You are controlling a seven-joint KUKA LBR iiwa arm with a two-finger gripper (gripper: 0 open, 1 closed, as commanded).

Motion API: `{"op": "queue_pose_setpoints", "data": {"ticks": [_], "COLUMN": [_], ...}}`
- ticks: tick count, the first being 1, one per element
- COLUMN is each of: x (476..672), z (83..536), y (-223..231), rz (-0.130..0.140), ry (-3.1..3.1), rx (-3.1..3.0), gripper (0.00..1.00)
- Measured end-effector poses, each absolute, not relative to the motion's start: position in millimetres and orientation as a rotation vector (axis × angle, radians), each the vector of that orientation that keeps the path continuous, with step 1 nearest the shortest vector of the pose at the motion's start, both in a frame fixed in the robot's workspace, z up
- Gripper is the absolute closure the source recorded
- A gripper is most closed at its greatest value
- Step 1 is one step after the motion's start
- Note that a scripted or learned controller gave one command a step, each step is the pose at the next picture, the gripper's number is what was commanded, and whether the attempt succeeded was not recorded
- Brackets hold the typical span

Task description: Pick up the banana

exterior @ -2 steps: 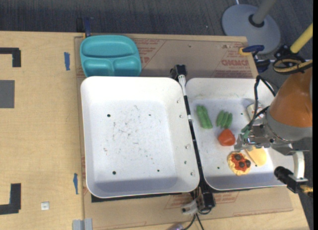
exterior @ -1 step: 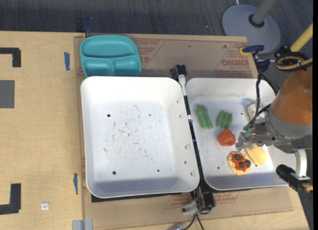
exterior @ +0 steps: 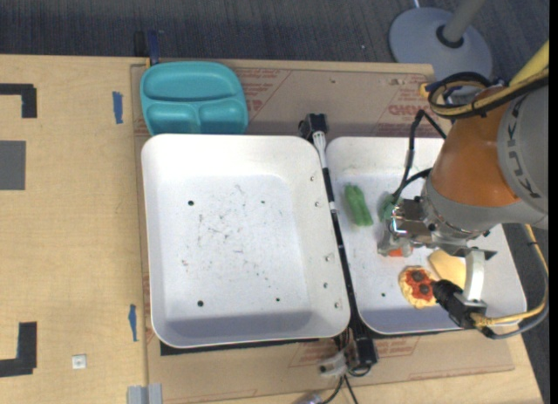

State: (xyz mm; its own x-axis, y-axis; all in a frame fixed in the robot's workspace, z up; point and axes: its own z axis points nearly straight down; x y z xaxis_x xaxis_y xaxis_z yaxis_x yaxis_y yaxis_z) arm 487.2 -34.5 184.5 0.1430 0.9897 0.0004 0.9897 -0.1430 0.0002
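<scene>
Half banana (exterior: pixel 443 263) hidden under arm; end effector (exterior: pixel 397 238) finger state impossible to tell.

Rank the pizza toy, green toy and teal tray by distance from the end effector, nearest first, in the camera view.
From the end effector:
1. Pizza toy, just below it in the right bin.
2. Green toy, up-left, same bin.
3. Teal tray, far up-left, outside the bins.

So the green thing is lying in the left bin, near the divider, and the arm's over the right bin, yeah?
Not quite. The camera view shows the green thing lying in the right bin, near the divider. The arm is indeed over the right bin.
</scene>
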Motion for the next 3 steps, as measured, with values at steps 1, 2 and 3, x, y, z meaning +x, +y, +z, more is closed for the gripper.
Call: {"op": "queue_pose_setpoints", "data": {"ticks": [1,2,3], "x": [488.2,489.0,489.9], "z": [194.7,204.5,214.3], "y": [-34.5,-34.3,-34.1], "rz": [-0.003,-0.003,-0.004], "ry": [-2.059,-2.061,-2.064], "rx": [-2.375,-2.375,-2.375], "gripper": [1.00,1.00,1.00]}}
